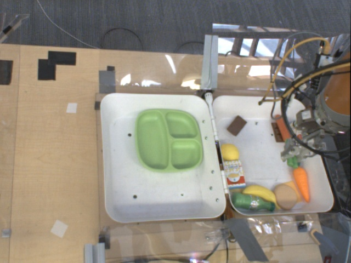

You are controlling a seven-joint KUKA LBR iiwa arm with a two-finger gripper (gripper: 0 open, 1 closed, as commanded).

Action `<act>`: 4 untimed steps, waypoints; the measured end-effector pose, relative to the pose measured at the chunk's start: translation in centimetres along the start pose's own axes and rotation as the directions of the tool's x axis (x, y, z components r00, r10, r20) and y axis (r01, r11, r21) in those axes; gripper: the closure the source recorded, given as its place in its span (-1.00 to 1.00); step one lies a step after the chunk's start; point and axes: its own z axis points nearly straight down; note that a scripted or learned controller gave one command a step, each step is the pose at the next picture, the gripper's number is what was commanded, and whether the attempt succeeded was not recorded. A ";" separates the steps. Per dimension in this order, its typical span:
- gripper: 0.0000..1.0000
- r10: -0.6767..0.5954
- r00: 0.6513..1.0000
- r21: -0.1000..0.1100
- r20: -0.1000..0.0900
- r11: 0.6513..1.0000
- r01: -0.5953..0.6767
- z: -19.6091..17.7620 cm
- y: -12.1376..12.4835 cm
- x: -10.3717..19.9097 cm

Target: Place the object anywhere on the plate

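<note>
Two shallow white bins side by side on a wooden bench, seen from above at a slant. Left bin (118,201) holding a green plate (167,140) with three compartments, one long at the left and two smaller at the right, lying flat near the bin's middle. Right bin (258,147) holding the loose things: a small brown block (237,126) near the back, tilted; a yellow lemon (230,152) against the left wall; just in front of it a small red and white carton (235,175); then a yellow banana (259,192) and a green bottle-like item (253,203) lying along the front wall, touching each other. Beside those, in the front right corner, a tan rounded item (284,195) and an orange carrot (301,183) with green top, pointing toward the front. Grey arm with cables reaching in from the right, gripper (296,149) low over the right bin, just above the carrot's green top. Fingers too blurred against the metal parts: cannot tell how far apart, nor whether anything sits between. Reddish-brown strip (281,129) just behind the gripper.
</note>
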 end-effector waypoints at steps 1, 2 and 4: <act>1.00 -0.182 0.983 -0.002 0.001 0.983 0.182 3.8 -1.0 -5.4; 1.00 -0.051 0.999 0.002 0.002 0.999 0.051 2.3 -5.7 -12.0; 1.00 -0.388 0.922 0.004 0.003 0.922 0.388 -2.0 -8.7 -25.4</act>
